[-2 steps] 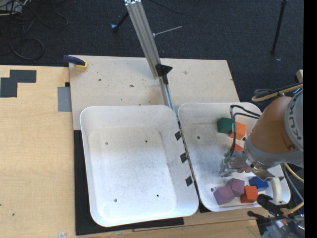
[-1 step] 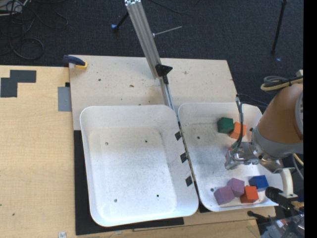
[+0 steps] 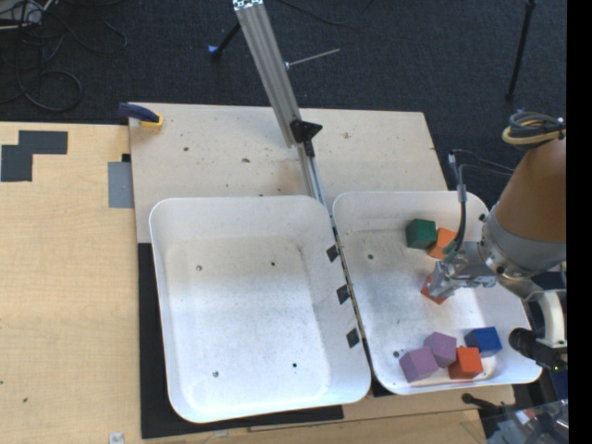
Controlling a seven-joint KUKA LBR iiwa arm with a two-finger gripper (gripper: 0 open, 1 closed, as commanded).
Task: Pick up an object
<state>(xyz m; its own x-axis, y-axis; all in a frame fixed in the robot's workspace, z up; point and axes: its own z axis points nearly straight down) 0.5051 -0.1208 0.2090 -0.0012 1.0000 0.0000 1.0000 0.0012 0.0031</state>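
white bins (image 3: 185,248); green block (image 3: 421,233); purple blocks (image 3: 428,356); blue block (image 3: 484,339); orange block (image 3: 466,363).

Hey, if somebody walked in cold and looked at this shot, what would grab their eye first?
Probably the big grey and orange arm reaching in from the right, its gripper low in the right bin over a red block. Next, the bright blocks in that bin: a green block and an orange one near the top, and two purple blocks, a blue block and an orange-red block at the bottom corner.
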